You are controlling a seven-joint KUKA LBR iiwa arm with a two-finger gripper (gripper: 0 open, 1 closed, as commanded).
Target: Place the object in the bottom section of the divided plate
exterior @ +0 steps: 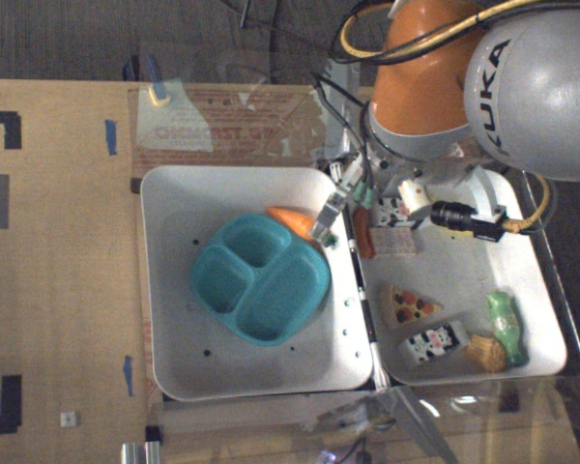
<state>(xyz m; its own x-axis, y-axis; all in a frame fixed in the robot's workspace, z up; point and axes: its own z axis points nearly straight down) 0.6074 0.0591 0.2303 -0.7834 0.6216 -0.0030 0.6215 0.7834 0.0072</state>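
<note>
A teal divided plate [261, 278] lies in the left white bin [174, 356], with two small sections at its upper left and one large section at its lower right. An orange carrot [290, 220] sits at the plate's upper right rim, pointing left. My gripper [326, 224] reaches down from the right and its tip meets the carrot's right end. Whether the carrot is clamped or just touched is hidden by the gripper body.
The right bin [546, 288] holds a red sausage [364, 234] by the divider, a pizza slice [413, 306], a small black-and-white box [433, 341], a brown bun [485, 353] and a green item [504, 325]. Cables hang around the wrist.
</note>
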